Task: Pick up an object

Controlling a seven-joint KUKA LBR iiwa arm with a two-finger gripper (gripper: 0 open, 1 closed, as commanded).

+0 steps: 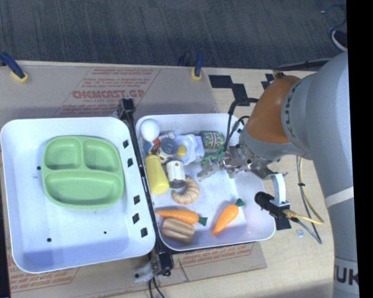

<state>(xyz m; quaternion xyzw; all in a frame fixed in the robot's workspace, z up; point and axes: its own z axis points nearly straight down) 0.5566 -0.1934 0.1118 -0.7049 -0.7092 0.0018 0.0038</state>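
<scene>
The arm (308, 115) reaches in over the right bin's (258, 232) right edge. The left bin (24, 245) carries a green divided plate (82, 170) near its middle. The right bin holds the objects: a yellow bottle (156, 174) along its left edge, two carrots (177, 215) (226, 216) and a bread roll (177, 229) at its near edge, a ring-shaped pastry (187, 192) at centre, a white ball (149, 128) in the far left corner. The gripper (213, 164) sits low over the bin's centre (fingers too cluttered to read, so their state cannot be told).
</scene>
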